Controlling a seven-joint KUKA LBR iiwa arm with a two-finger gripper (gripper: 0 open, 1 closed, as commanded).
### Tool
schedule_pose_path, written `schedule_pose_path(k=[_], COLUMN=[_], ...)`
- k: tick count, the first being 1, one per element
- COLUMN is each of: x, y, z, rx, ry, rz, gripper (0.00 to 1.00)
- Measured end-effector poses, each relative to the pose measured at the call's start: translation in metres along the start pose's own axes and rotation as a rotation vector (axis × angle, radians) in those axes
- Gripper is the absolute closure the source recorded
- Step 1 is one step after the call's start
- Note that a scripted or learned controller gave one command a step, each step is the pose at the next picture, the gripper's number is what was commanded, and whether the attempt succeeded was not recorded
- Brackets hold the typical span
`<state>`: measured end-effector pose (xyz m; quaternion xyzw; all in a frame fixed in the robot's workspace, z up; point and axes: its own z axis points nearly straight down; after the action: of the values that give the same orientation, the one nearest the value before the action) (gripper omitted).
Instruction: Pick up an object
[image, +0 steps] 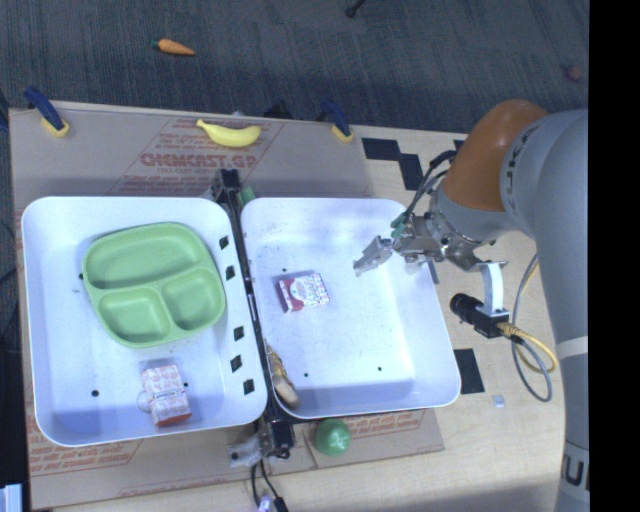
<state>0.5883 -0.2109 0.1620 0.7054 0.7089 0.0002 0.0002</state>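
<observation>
A yellow banana (229, 132) is lying on the cardboard sheet (300, 150) behind the bins, a green ball (333, 437) is sitting at the front edge, and an orange carrot (176, 46) is lying on the dark floor (300, 50).

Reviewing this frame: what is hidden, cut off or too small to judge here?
- Gripper: fingers small and blurred in the camera view, so open or shut is unclear.
- Red packet in the right bin: label print too small to read.
- Packet in the left bin: print unreadable too.
- Tan item at the divider: partly hidden by the bin rims; identity unclear.
</observation>
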Motion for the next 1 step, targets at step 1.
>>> schedule_pose_path(k=[1], x=[0.0607], y=[-0.0444], z=[-0.0894], rx=[0.000], ry=[0.001], rz=[-0.001], gripper=[0.00])
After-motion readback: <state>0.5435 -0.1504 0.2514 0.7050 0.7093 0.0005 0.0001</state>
